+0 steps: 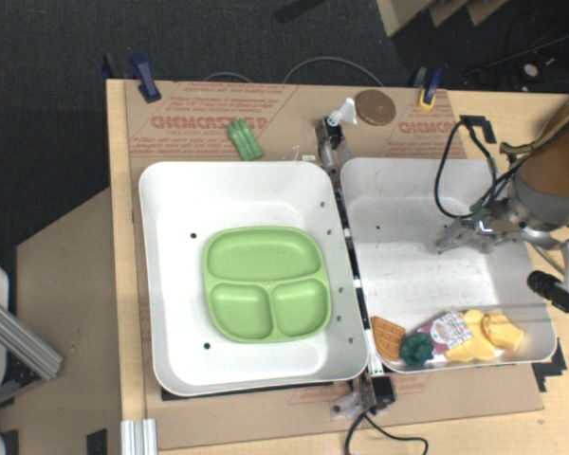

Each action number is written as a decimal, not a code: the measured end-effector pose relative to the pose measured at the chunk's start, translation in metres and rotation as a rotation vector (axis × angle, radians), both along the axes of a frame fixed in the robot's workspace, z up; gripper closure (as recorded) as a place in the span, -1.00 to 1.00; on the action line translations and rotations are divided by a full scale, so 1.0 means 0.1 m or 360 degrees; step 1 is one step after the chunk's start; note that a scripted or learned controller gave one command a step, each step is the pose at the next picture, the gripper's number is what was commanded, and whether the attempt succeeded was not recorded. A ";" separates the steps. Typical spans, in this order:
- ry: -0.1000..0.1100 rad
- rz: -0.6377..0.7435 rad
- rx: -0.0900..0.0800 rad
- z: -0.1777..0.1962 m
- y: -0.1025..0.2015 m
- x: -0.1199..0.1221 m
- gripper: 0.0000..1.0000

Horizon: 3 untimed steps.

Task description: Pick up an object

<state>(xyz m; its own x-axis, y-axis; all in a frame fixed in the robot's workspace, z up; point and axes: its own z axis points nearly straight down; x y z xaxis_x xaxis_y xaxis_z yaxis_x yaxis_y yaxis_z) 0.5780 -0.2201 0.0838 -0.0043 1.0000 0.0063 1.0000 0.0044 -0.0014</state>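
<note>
Camera view: gripper (pixel 482 226) above right bin (pixel 398 188), state untellable; approach step; next, descend toward toy pile (pixel 455 337).

We saw a surface (pixel 218 121) lined with printed cardboard. On it sat two white bins, left bin (pixel 171 254) touching right bin (pixel 398 188); a green object (pixel 246 141) lay far left.
</note>
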 end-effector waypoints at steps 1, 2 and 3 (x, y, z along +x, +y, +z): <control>-0.0019 0.0001 -0.0015 0.25 -0.03 0.85 -1.00; 0.0016 -0.0002 0.0012 0.05 0.01 0.90 -1.00; 0.0018 0.0000 0.0014 0.02 0.03 0.89 -1.00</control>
<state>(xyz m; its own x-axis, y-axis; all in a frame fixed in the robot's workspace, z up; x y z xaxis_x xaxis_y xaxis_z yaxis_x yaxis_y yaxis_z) 0.6668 -0.2170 0.0854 -0.0043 0.9999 0.0153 0.9999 0.0045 -0.0130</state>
